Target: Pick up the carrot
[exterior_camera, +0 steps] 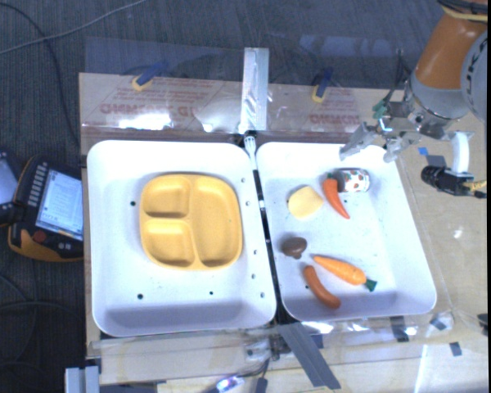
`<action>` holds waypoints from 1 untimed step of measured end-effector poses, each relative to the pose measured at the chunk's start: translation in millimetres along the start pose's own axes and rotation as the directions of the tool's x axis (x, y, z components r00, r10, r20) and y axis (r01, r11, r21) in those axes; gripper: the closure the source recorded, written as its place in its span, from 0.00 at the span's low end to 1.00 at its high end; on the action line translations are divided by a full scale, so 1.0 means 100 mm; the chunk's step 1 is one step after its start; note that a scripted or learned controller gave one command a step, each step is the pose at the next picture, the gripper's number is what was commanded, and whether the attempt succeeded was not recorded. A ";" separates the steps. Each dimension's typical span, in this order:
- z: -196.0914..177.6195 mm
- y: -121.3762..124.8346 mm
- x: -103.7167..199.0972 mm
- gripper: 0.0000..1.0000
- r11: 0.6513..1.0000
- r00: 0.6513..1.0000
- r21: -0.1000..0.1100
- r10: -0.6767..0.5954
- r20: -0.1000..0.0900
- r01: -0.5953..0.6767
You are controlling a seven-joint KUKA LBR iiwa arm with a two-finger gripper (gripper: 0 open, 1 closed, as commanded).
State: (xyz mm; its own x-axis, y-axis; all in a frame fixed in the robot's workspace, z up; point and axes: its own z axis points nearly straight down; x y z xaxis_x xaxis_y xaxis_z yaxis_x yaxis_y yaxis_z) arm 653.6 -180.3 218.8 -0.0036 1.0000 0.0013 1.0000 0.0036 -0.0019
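Two carrot-like pieces lie in the right bin (409, 244). A longer orange carrot (340, 270) with a green stub at its right end rests near the front, lying almost flat. A shorter orange carrot (336, 198) with a dark green top lies further back, next to a white toy with red spots (357, 180). My gripper (373, 147) hangs over the bin's back right rim, above and behind the shorter carrot, apart from both. Its fingers are spread open with nothing between them.
The right bin also holds a pale yellow lump (305, 202), a small brown piece (293, 246) and a reddish sausage (321, 286) just in front of the long carrot. In the left bin (106, 244) lies a yellow divided plate (190, 221). A handheld device (49, 211) sits off the bench at left.
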 end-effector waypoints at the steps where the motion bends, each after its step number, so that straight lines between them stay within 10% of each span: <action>1: 0.72 -0.60 0.27 0.00 0.976 0.976 0.001 0.220 0.001 -0.220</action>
State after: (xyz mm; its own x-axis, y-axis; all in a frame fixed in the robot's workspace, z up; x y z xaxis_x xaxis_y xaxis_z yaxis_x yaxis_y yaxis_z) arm 593.8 -153.9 146.8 0.2162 0.9763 0.0002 0.9763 -0.2162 -0.0031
